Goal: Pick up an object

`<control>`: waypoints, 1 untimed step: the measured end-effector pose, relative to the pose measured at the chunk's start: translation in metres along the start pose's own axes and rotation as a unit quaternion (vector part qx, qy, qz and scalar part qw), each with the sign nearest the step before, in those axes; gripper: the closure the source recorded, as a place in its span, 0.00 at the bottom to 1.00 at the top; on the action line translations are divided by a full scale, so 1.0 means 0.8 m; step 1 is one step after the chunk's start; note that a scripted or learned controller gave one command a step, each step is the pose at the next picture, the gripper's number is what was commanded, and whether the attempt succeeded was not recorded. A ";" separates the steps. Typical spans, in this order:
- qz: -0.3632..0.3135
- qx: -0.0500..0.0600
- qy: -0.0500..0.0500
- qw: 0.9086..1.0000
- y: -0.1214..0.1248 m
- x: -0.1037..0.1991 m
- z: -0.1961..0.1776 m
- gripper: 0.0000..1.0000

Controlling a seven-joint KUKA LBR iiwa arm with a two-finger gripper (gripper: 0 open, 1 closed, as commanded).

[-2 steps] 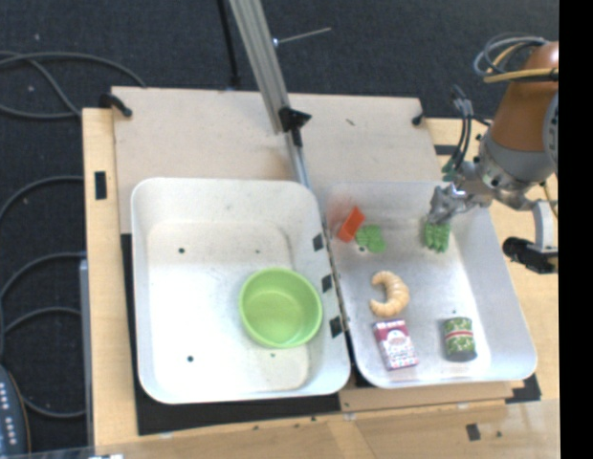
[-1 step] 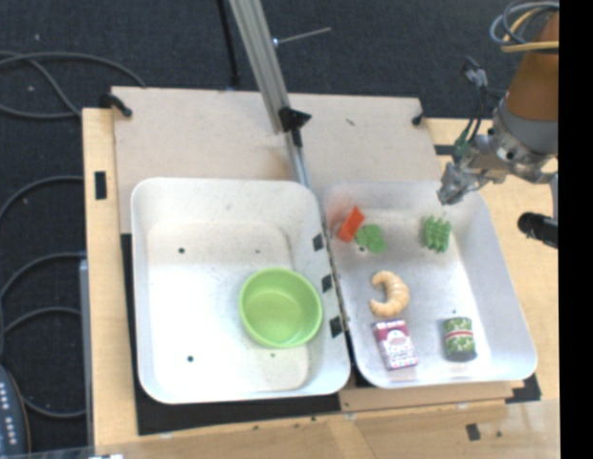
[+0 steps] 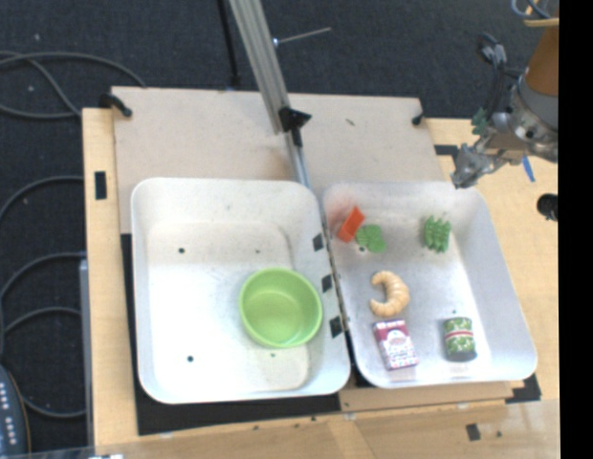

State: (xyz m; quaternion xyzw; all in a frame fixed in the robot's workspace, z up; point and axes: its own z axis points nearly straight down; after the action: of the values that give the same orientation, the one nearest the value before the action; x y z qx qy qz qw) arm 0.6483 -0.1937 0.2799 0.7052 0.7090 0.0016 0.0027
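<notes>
Nearest the camera, the shallow white right-hand bin (image 3: 497, 285) holds all the pick candidates: a small red-and-white carton (image 3: 396, 343) and a green-labelled can (image 3: 458, 338) at the front edge, a tan croissant-shaped toy (image 3: 390, 293) just behind, then a spiky green plastic piece (image 3: 435, 232), a leafy green toy (image 3: 371, 238) and an orange-red wedge (image 3: 350, 224) touching it near the divider. The shallow white left-hand bin (image 3: 182, 228) carries one lime-green plastic bowl (image 3: 280, 307), upright. Farther back & to the right, the grey two-finger gripper (image 3: 466, 172) hangs over the right bin's far corner, well apart from every item; finger state: can't tell from this angle, though nothing is seen between them. So the pick looks not yet begun: approach, descent, closing & lift are all left, as I judge it. Bench is pale wood w/ a beige board (image 3: 201, 132) under the bins; an aluminium pole (image 3: 263, 55) slants up behind, dark carpet & loose cables (image 3: 29, 75) beyond.
</notes>
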 end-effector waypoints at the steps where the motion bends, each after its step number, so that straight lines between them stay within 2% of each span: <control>1: 0.000 0.003 0.000 1.000 -0.028 0.047 0.001 1.00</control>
State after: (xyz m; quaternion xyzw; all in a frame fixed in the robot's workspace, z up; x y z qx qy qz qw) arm 0.6259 -0.1565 0.2792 0.7053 0.7089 0.0001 0.0006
